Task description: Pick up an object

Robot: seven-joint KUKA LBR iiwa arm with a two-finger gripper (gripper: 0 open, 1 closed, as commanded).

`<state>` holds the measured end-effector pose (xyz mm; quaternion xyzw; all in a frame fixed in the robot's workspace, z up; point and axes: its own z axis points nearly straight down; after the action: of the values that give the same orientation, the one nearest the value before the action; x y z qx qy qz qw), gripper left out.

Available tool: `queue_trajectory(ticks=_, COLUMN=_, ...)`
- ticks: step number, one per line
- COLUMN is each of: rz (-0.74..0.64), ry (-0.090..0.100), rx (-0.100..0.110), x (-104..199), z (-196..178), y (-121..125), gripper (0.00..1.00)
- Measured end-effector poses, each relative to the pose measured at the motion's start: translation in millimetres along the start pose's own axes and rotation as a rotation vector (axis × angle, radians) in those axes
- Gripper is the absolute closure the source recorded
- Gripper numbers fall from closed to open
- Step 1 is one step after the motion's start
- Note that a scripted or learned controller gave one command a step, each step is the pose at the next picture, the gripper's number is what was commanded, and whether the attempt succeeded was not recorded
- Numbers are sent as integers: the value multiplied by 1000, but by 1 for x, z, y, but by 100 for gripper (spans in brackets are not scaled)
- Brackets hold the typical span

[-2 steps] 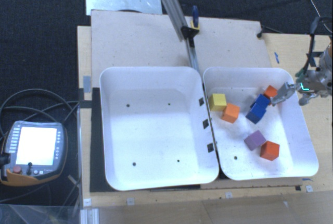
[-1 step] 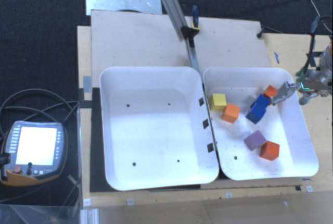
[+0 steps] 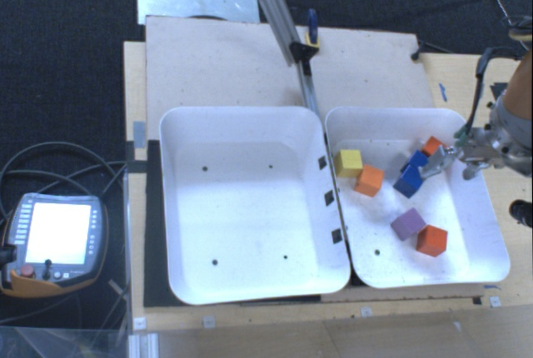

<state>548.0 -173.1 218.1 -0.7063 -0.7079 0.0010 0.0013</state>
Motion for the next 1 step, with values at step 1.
queue_trajectory(ticks=1, rz=0, ry=0, rx=-1, x=-3, z=43, y=5, gripper=0)
